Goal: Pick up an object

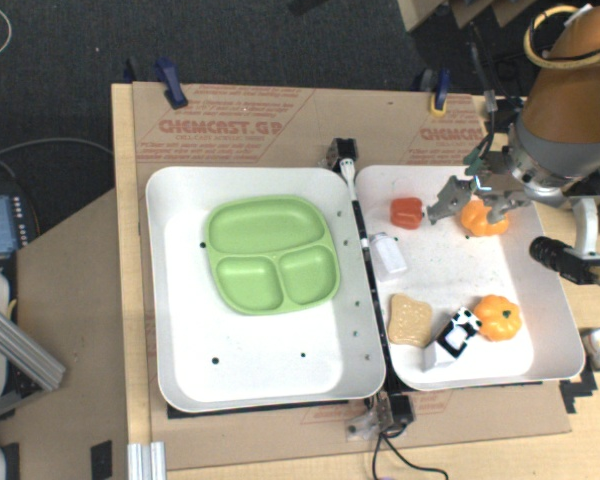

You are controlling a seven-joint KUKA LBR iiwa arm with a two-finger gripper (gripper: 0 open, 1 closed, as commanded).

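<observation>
Orange object (483,218), small and rounded, lies on the floor of the right bin (540,358), toward that bin's far side and well clear of its walls. Gripper (477,205) sits directly over it, the grey fingers splayed to either side so that the object shows between and just below them; the jaws stand wide open and nothing is lifted or clamped. This placement reads as the approach for a top-down grasp: the fingers straddle the target so that closing would bring them in on its flanks. Whether the tips already touch the bin floor cannot be told.

Relative to the orange object, a red block (407,212) lies just beside it on the side toward the left bin (170,298), near enough that a wide finger could brush it. A white cylinder (387,254) lies farther that way and nearer the camera, against the shared wall. A tan cracker-like slab (411,320), a black-and-white piece (459,333) and a small orange pumpkin (497,318) cluster well apart, on the near side. A green divided plate (271,253) rests in the left bin, far from the grasp.
</observation>
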